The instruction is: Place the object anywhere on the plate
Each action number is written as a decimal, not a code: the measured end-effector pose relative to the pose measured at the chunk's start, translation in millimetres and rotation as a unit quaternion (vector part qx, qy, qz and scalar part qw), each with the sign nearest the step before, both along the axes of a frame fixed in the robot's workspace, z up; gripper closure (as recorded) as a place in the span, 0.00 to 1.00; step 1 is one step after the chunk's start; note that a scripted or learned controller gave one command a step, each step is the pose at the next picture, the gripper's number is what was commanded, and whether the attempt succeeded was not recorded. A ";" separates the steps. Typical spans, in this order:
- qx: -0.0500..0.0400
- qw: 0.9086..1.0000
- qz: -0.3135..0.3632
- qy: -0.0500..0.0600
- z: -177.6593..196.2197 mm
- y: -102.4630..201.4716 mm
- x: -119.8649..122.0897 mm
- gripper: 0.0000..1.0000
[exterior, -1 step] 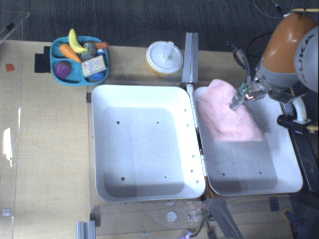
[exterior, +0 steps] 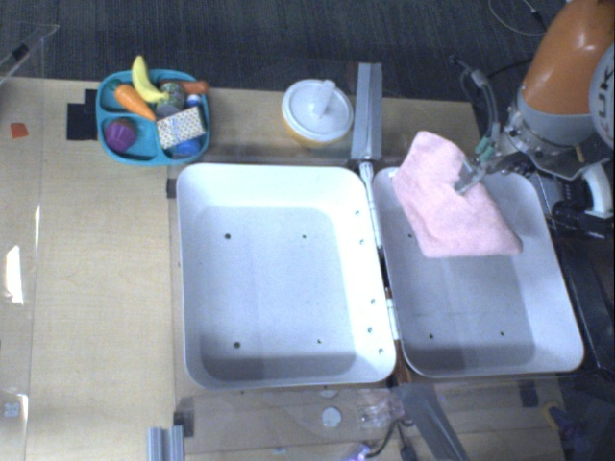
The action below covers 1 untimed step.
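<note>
A pink cloth (exterior: 452, 205) lies rumpled in the back part of the right bin (exterior: 490, 325), with its far corner up against the bin's back rim. My gripper (exterior: 469, 179) reaches in from the right and its tip sits at the cloth's upper right edge, touching or just above it. A blue divided plate (exterior: 130, 150) stands on the bench at the far left, behind the left bin, and it carries toy food: a banana, a carrot, a purple piece and a speckled block.
The left bin (exterior: 279, 277) sits beside the right one, with a metal divider (exterior: 366, 113) rising between them at the back. A yellow bowl with a white lid (exterior: 317, 111) stands behind the left bin. Cables hang by the arm at the right.
</note>
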<state>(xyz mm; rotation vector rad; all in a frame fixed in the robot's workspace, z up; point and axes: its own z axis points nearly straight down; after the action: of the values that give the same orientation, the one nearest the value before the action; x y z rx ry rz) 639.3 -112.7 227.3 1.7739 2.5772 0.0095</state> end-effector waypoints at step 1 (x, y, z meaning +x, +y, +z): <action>-0.002 0.980 0.200 0.000 11.4 51.0 4.3 1.00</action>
<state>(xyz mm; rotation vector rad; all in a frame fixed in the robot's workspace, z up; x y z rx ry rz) 643.6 -61.7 238.6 1.2209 2.8795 0.0076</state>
